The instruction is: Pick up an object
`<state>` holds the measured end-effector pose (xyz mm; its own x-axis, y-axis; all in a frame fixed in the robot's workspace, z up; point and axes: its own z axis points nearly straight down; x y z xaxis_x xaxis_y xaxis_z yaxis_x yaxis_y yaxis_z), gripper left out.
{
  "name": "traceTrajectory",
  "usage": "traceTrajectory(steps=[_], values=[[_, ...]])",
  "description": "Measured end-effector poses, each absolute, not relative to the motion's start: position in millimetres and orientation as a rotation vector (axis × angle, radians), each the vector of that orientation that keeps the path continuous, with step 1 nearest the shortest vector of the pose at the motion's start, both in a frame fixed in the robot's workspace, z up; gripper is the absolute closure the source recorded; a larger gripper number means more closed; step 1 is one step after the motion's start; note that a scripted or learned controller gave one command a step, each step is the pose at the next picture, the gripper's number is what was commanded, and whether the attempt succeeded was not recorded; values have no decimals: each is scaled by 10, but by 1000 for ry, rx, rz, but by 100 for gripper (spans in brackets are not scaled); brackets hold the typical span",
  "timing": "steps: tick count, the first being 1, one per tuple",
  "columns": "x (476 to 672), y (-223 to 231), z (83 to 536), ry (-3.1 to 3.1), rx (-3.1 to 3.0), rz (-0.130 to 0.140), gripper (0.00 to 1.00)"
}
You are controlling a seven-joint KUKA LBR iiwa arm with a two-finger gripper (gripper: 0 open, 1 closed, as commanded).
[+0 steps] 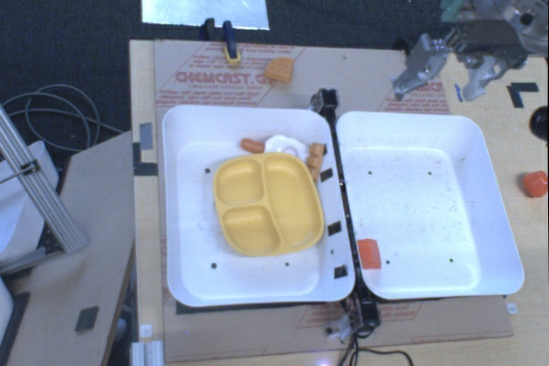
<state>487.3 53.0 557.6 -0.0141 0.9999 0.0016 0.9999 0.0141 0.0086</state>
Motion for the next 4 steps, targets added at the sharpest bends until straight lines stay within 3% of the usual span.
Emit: traceTrajectory(steps=[1,2,3,4], values=[[4877,529,5692,2236,2197,16,100],[4877,529,5687,2238,2195,15,0],[4881,526,5803,2239,2191,19,100],[4881,526,5799,2241,2189,18,0]])
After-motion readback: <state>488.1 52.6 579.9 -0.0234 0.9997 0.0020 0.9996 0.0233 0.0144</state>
